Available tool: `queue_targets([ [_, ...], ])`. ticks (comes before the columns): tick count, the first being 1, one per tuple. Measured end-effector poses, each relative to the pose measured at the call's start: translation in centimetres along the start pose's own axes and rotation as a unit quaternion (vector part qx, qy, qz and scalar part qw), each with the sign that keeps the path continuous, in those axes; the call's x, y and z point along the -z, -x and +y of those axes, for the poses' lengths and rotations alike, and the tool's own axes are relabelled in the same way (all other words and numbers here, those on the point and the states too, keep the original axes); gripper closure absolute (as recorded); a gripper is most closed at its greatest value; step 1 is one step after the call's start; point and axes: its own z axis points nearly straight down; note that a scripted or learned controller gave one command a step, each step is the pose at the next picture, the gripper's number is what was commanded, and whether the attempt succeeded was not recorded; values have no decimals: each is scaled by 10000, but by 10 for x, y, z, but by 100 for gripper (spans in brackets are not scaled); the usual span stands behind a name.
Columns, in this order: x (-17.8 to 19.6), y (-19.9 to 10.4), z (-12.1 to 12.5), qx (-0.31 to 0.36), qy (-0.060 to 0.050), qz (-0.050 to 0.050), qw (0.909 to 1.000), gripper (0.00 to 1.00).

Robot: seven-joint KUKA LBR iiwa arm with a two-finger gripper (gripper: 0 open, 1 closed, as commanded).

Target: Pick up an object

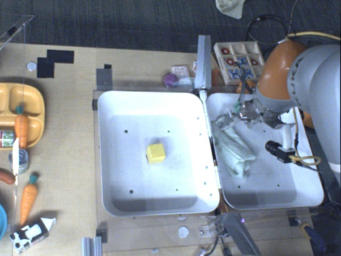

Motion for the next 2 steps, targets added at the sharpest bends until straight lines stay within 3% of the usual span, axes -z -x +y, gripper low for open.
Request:
queue_targets([
  [1, 1, -10, -38, -96, 9, 2, 10000, 0],
  [2, 2, 13, -99, 953, 20, -9, 9954, 0],
])
